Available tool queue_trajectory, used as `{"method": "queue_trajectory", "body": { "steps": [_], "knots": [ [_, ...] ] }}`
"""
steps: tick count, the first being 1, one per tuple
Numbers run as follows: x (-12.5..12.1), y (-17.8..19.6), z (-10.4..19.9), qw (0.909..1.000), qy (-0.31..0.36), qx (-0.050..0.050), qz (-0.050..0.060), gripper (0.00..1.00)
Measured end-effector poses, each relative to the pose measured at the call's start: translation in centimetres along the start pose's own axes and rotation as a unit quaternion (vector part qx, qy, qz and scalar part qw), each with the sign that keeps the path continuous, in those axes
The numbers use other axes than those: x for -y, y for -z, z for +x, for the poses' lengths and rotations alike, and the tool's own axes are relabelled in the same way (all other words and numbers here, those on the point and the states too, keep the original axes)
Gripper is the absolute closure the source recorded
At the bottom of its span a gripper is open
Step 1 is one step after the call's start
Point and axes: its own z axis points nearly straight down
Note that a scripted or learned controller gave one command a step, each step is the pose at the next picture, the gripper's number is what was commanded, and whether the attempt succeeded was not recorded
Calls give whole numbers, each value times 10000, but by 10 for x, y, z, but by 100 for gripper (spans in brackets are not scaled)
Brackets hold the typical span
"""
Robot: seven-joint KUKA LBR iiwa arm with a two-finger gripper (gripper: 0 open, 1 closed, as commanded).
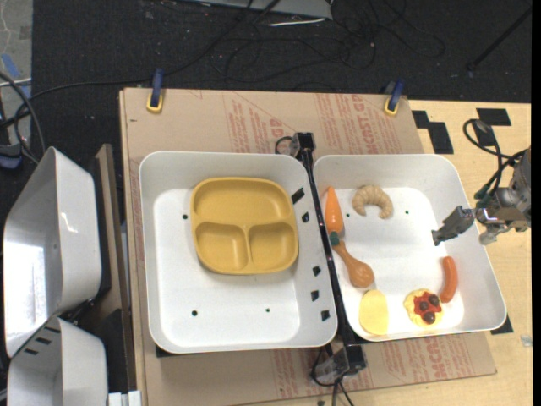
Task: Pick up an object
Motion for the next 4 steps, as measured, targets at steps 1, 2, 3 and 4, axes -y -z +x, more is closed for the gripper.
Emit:
{"method": "queue_trajectory", "body": {
  "steps": [1,2,3,4],
  "knots": [
    [-2,6,1,10000,18,14,-54,0],
    [-7,-38,1,10000,10,8,-38,0],
    [0,-85,6,10000,7,5,-41,0],
    [11,-137,9,10000,3,2,-30,0]
  ]
}}
